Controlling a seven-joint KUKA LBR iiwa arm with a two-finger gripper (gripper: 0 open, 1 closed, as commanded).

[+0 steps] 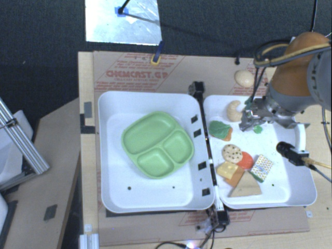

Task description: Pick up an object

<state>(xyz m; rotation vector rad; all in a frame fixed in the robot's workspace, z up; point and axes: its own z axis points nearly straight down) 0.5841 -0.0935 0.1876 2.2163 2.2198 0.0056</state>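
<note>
Cardboard sheeting covers the surface (135, 74) beneath two white bins. We note, nearest us in the right bin (306, 191), a tan wedge (246, 187), an orange block (231, 172), a patterned packet (262, 167), a red disc (245, 160) and a speckled cookie (231, 152). Further back lies a green-and-orange piece (221, 130), then a pale lump (235, 110). The left bin (111, 139) holds a green divided plate (157, 144). The gripper (250, 118) sits low in the right bin's far part, beside the pale lump; we cannot tell how its fingers stand or whether they hold anything. We judge a clean pick needs the fingers centred over one isolated item, and the green-and-orange piece stands apart from the near cluster.
</note>
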